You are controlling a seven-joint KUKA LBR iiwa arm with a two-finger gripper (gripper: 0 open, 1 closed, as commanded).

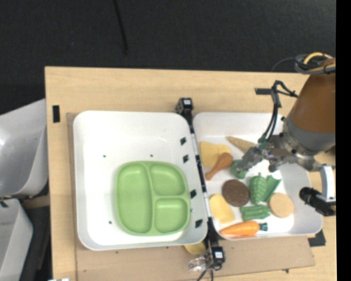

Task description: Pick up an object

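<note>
From my station I see two shallow white bins side by side on the pale wooden bench (pixel 134 89). The left bin (pixel 93 139) carries one thing: a light green plastic plate (pixel 153 198) with three compartments and rounded corners, lying toward the bin's near right corner.

The right bin (pixel 307 221) holds a heap of toy food. Along its left wall lie a yellow wedge (pixel 209 153), a tan drumstick shape (pixel 219 164) and a pale yellow lump (pixel 222 208). An orange carrot (pixel 241 229) lies along the near edge, with a dark green piece (pixel 254 212) just above it. Near the middle sit a dark brown disc (pixel 236 192), a ribbed green leafy piece (pixel 262 187) and a round tan biscuit (pixel 281 205). A cream cone-like wedge (pixel 243 143) points toward the far edge.

The gripper (pixel 250 160) hangs over the middle of the right bin, just beside the drumstick shape. Cables blur it, so I cannot tell its opening or whether it grips anything. I can read no writing anywhere.
</note>
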